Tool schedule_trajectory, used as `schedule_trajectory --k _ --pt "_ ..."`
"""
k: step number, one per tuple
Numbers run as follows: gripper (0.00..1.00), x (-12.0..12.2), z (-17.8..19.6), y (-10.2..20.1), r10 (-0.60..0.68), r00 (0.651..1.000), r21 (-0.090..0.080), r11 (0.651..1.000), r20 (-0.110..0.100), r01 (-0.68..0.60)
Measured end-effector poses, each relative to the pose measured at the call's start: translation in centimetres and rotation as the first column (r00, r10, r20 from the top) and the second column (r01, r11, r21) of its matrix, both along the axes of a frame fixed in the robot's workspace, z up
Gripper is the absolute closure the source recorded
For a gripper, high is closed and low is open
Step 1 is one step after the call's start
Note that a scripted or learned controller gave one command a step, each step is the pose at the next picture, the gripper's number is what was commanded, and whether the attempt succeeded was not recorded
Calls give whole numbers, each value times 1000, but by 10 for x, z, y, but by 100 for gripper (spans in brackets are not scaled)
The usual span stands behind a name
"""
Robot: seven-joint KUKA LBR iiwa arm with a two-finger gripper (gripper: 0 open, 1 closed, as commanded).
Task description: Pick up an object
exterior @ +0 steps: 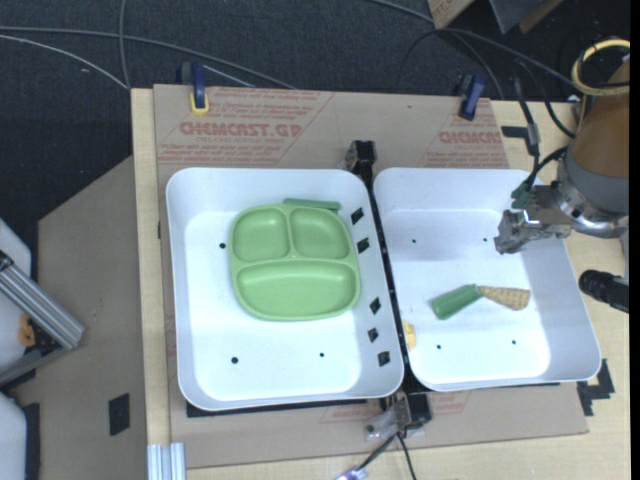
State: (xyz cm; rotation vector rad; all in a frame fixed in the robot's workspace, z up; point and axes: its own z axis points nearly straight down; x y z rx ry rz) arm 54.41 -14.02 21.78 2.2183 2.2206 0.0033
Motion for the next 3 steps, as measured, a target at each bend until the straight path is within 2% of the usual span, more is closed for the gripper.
schedule_trajectory --k 1,2,3 --pt "100 3 -7 56 4 1000 3 1000 -6 -4" --pt "100 16 6 106 5 1000 2 1000 -1 -5" --pt "100 23 -3 155 5 1000 2 1000 -3 -5"
